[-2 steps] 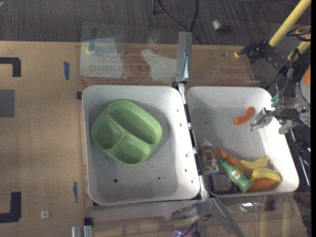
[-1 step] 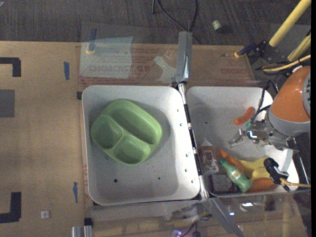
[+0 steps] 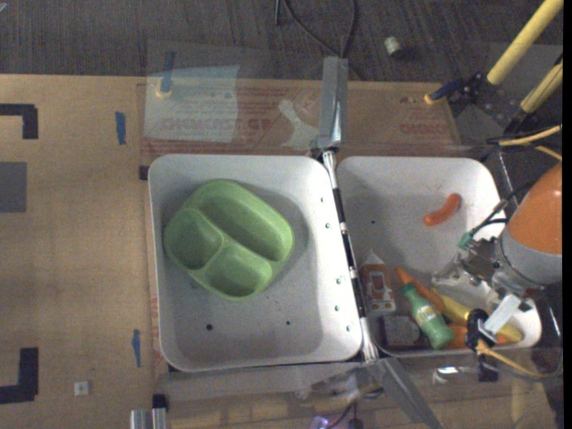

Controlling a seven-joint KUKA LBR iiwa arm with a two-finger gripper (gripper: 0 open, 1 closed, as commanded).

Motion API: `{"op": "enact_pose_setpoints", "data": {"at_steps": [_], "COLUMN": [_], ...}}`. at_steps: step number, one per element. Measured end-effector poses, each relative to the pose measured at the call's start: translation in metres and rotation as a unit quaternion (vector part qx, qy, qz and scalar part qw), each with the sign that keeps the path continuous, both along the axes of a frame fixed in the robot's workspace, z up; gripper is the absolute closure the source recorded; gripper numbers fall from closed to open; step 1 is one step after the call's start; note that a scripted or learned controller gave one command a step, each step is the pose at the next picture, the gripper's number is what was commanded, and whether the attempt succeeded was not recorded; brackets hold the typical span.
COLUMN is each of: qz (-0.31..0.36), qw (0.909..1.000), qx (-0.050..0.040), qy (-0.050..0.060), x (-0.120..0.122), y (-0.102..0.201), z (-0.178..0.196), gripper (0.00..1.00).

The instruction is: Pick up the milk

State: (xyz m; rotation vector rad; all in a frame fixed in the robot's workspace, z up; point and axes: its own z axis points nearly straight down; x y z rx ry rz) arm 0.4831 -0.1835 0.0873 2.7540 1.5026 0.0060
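Note:
The milk (image 3: pixel 376 283) is a small white carton with a red label. It lies against the left wall of the right bin (image 3: pixel 393 181), near the front. My gripper (image 3: pixel 458 273) hangs over the front right part of that bin, about a hand's width to the right of the carton. Between the two lie a green bottle (image 3: pixel 426 315) and an orange carrot-like piece (image 3: pixel 420 286). I see nothing held in the gripper.
An orange sausage (image 3: pixel 442 209) lies at the back of the right bin. A dark flat item (image 3: pixel 401 331) and a yellow piece (image 3: pixel 458 309) sit at its front. A green divided plate (image 3: pixel 229 238) rests in the left bin (image 3: pixel 268 329).

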Motion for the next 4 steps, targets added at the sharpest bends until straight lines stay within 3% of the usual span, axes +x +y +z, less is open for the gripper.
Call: {"op": "enact_pose_setpoints", "data": {"at_steps": [1,2,3,4], "qz": [-0.002,0.003,0.079,0.079], "qw": [1.0,1.0,0.9969,0.9968], "qx": [-0.002,0.0005,-0.0002,0.0001], "qy": [-0.001,0.003,0.003,0.003], "x": [0.0,0.034,-0.001,-0.001], "y": [-0.003,-0.019,-0.012,-0.012], "z": [0.011,0.181,0.348,0.348], "gripper": [1.0,1.0,1.0,0.0]}}
